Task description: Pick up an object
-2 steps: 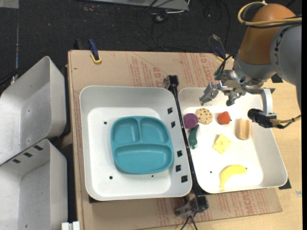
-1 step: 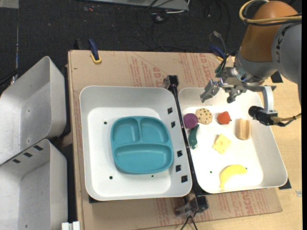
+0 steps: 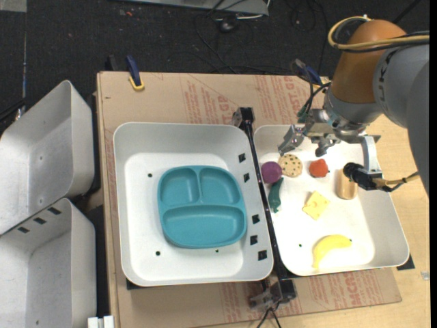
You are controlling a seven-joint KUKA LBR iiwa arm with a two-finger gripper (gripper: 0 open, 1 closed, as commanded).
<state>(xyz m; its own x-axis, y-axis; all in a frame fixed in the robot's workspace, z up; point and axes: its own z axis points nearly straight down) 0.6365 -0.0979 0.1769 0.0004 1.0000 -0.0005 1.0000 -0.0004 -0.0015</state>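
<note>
- Gripper [image 3: 305, 140] poised over the far end of the right bin [image 3: 382, 219], fingers spread apart, nothing between them.
- Directly beneath and just toward the near side: cookie [image 3: 291, 165], round and speckled, the closest candidate; no long axis to align with.
- Touching or nearly touching the cookie on its left: purple piece [image 3: 271, 171], hard against the bin's left wall, with a dark green piece [image 3: 275, 195] just below it.
- Just right of the cookie: red piece [image 3: 319, 168]; further right, tan cylinder [image 3: 345, 184], standing upright.
- Nearer the camera: yellow wedge [image 3: 316, 205], then banana [image 3: 329, 247], long axis running left to right, well apart from the gripper.
- Left bin [image 3: 130, 203] with only a teal divided plate [image 3: 202, 206], far from the tool.
- Judgement: short drop toward the near side to reach the cookie; tight neighbours on both flanks likely to crowd the fingers.
</note>
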